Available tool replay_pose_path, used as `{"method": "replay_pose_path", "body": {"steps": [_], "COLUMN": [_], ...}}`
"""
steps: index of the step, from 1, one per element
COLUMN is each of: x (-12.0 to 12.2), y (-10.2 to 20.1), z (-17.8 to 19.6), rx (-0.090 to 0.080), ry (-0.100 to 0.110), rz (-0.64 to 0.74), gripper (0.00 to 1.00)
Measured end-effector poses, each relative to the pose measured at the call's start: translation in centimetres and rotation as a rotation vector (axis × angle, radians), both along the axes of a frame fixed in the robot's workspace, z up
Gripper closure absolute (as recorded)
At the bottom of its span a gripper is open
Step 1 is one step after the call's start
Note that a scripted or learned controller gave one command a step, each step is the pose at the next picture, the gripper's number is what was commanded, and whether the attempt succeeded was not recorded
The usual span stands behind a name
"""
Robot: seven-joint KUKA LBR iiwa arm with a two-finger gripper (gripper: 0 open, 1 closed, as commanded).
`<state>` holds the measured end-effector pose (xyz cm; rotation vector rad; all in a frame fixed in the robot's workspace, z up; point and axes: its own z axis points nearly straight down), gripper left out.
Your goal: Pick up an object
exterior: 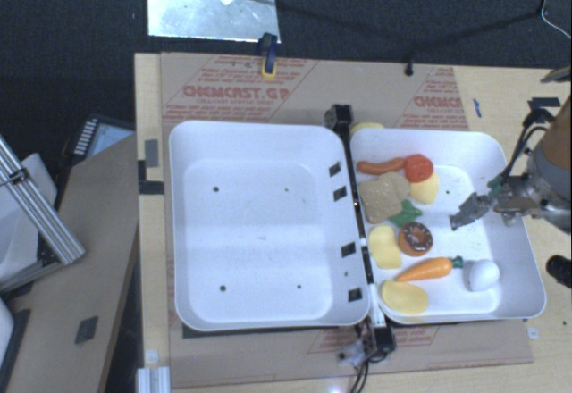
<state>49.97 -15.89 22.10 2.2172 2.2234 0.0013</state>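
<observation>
The right bin (514, 230) holds several toy foods: a sausage (384, 166), a red tomato (418, 168), a yellow lemon (426, 190), a tan bread slice (382, 197), a brown donut (416, 239), a carrot (425, 270) and a white egg (483, 274). My gripper (466, 212) reaches in from the right and hangs over bare bin floor. It is right of the donut and above the egg in the view. Nothing shows in its grasp.
The left bin (259, 221) lies beside the right one, with black clips (344, 195) along the shared wall. Two yellow pieces (385, 246) (404, 296) lie near that wall. A green piece (407, 214) sits by the bread. Cardboard (241, 87) underlies both bins.
</observation>
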Motion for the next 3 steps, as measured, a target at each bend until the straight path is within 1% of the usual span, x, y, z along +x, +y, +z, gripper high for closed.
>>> {"method": "replay_pose_path", "body": {"steps": [1,2,3], "x": [-1.6,-1.2,2.7], "y": [-0.3,-0.4,5.7], "z": [-13.0,-11.2,11.2], "rx": [0.004,0.0,-0.001], "ry": [0.012,-0.002,-0.02], "rz": [-0.003,-0.001,0.009], "gripper": [0.0,1.0,1.0]}}
